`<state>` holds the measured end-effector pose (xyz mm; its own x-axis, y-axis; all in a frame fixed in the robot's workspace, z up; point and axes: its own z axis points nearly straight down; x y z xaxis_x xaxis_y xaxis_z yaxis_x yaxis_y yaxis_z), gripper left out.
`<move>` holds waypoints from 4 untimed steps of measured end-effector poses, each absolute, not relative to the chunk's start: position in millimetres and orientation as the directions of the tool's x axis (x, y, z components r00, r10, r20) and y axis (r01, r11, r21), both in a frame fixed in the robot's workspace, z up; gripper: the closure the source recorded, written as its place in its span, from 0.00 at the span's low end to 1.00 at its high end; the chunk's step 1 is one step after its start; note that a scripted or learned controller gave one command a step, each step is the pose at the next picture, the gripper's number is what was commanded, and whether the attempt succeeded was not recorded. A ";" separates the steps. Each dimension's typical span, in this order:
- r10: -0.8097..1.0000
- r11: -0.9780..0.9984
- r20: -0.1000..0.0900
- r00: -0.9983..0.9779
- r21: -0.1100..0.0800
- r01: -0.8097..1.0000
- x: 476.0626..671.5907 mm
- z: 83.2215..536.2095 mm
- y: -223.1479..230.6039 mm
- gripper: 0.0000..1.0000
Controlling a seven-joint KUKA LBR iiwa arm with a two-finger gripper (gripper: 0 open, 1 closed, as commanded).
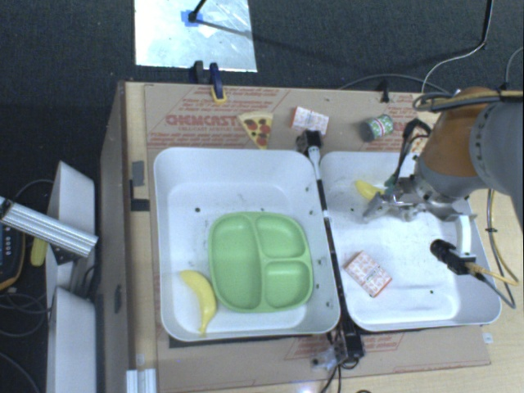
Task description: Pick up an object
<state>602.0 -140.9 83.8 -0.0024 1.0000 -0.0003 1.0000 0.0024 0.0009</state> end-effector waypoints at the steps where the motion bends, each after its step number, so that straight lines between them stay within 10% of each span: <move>1: 1.000 0.001 0.002 -0.001 -0.010 1.000 665.1 83.5 -112.7 0.00; 2: 1.000 0.001 0.002 -0.001 -0.010 1.000 665.1 83.5 -112.8 0.00; 3: 1.000 0.003 0.002 -0.003 -0.024 1.000 662.1 91.7 -114.0 1.00; 4: 1.000 0.002 -0.002 -0.002 0.005 1.000 639.3 168.2 -164.0 1.00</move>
